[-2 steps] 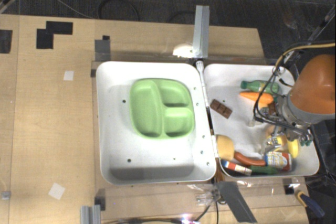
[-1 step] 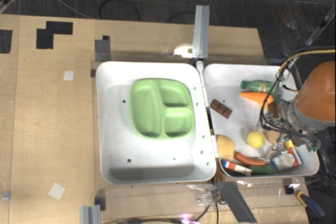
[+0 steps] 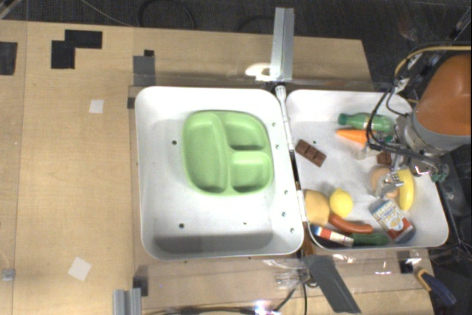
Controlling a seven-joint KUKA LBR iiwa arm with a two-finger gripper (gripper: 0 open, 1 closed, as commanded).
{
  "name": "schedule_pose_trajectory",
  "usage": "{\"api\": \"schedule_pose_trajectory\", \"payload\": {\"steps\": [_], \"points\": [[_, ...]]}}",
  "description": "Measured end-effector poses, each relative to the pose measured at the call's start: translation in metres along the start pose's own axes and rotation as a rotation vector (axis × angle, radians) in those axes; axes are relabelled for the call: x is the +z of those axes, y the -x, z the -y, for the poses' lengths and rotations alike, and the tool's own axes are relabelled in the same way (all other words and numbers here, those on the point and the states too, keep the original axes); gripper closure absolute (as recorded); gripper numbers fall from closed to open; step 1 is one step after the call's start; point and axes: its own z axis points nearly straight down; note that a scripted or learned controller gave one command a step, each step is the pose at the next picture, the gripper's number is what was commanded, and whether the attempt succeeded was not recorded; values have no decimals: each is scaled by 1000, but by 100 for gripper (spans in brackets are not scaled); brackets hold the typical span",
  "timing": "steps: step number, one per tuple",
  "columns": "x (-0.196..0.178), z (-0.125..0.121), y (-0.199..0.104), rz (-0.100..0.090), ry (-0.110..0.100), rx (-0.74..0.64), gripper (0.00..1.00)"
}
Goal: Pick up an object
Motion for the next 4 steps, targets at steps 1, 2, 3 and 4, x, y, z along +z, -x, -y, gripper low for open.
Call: {"api": "schedule_pose_trajectory", "payload": {"steps": [1,2,3,4], "points": [[2,-96,100,-2,8,52,0],[3,-73,115,-17,10,62,0],[3,-75,97,-4,4,-5,0],[2,-87,97,-4,3,-41,0]]}}
